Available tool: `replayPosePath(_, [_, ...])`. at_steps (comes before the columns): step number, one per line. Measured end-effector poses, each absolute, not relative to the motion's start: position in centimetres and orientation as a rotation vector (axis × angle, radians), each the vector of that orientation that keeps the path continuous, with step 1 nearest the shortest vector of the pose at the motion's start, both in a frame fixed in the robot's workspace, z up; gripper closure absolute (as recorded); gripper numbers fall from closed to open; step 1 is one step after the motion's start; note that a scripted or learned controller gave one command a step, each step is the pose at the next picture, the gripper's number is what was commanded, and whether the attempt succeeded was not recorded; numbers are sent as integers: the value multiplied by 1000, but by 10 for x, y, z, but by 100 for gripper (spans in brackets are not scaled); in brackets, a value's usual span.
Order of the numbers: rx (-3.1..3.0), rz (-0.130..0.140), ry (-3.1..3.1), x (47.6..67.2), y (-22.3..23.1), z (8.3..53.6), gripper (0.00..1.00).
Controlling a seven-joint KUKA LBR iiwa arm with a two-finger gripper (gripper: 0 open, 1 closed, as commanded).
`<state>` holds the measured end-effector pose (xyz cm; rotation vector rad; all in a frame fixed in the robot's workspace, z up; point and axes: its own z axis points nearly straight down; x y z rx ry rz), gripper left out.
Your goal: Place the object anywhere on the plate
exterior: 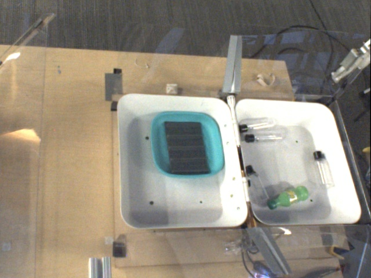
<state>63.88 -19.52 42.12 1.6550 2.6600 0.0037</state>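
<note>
On the teal plate (217, 136), in the far half of the left bin (134, 201), lies the dark grey ridged block (186, 148). It rests flat, with its long sides running from the bin's far edge toward its near edge, and it sits wholly within the plate's rim. The plate stands closer to the bin's right wall than to its left, and the near part of the bin floor around it is bare white. Whether the gripper is wide or narrow cannot be told.

Across the shared wall, the right bin (342, 210) holds a green bottle (288, 197) lying on its side near the near edge. Two clear tubes with black caps (262, 130) lie close together in that bin's far left corner. Another clear tube (323, 168) lies by its right wall.

Beyond the bins on the wooden bench (58, 155), a grey metal rail (233, 65) runs back from the point where the bins meet. A small pale cube (171, 88) sits just past the left bin's far edge.
</note>
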Motion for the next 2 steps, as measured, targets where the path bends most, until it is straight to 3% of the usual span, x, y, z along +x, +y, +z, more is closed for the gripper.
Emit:
replayPosePath(1, [1896, 3, 2497, 623, -204, 436, 0])
replayPosePath(2, [1925, 3, 2476, 624, -204, 283, 0])
